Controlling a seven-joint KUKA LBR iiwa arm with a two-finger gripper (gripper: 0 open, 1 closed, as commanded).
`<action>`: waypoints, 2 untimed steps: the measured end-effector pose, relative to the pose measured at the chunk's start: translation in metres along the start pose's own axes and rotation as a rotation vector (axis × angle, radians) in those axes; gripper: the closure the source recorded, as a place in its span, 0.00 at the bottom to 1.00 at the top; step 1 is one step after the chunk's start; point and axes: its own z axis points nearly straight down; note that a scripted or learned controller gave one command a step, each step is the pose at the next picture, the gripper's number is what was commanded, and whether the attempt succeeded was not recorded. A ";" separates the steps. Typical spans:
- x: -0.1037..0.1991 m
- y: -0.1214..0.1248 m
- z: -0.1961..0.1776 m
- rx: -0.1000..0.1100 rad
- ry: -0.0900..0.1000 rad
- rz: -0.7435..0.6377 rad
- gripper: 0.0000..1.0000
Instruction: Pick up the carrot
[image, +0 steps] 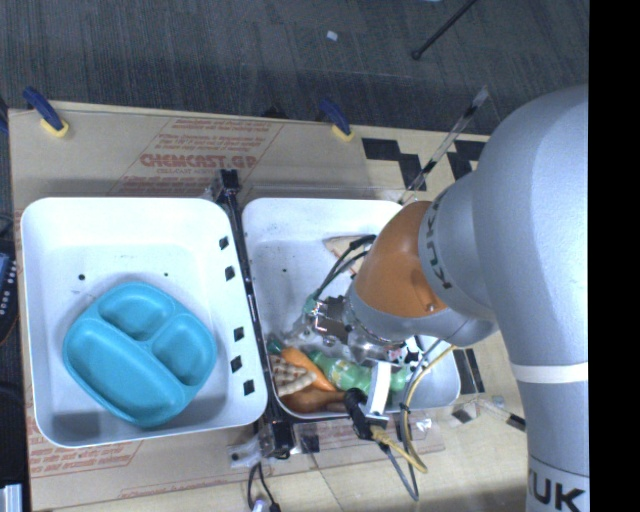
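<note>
On the left, the left bin (40, 300) holds a blue divided plate (140, 350), which lies towards that bin's near left corner. The right bin (290, 230) sits just beside it, their edges touching. In the right bin's near left corner is a small heap of things. The carrot (303, 362) lies there, orange, near the left wall. A beige ridged piece (290, 377) touches its near side and a brown piece (305, 400) lies against the near wall. Just right of the carrot is a green item (350, 376), touching it. My gripper (350, 345) hangs low over this heap, close above the carrot and the green item. My own wrist hides it, so I cannot tell whether it is open or closed. My arm (520, 230) covers the bin's right side.
</note>
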 end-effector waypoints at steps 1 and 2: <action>-0.008 0.003 0.000 -0.004 -0.003 0.174 0.00; -0.006 0.004 -0.002 -0.011 0.002 0.539 0.00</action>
